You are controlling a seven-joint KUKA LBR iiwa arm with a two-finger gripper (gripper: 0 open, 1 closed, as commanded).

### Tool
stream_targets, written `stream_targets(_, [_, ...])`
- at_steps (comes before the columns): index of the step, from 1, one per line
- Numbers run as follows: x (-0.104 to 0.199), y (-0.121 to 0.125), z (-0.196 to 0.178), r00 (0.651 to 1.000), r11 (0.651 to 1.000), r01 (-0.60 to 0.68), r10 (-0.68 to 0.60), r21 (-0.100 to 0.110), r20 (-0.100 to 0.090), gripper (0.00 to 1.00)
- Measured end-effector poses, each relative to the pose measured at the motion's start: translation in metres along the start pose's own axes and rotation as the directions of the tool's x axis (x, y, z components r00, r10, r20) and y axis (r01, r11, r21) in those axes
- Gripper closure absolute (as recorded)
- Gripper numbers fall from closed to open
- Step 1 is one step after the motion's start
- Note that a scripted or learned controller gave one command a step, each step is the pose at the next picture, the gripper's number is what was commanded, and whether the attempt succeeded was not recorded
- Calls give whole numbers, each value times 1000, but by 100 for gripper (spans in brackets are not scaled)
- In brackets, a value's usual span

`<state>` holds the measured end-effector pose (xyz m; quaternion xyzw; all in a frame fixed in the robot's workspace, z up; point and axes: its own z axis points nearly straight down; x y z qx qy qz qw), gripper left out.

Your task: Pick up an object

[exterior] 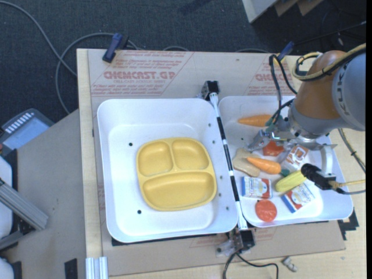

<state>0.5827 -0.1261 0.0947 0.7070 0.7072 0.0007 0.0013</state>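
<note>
Your pincer is hovering over a small red round toy in the right-hand shallow white bin; I cannot tell its state. You are approaching; next, descend.

Grey arm, orange band (black, yellow cables looped alongside).

The arm is cut off by the right edge. It covers the right bin's far right corner. Under the gripper, a red item is partly hidden, its kind unclear.
</note>
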Motion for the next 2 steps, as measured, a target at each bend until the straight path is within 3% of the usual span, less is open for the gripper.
stream_targets(1, [-1, 1, -10, 1000, 1000, -1, 1, -3, 2, 100])
stream_targets(2, [69, 49, -92, 1000, 1000, 3, -3, -1, -2, 100])
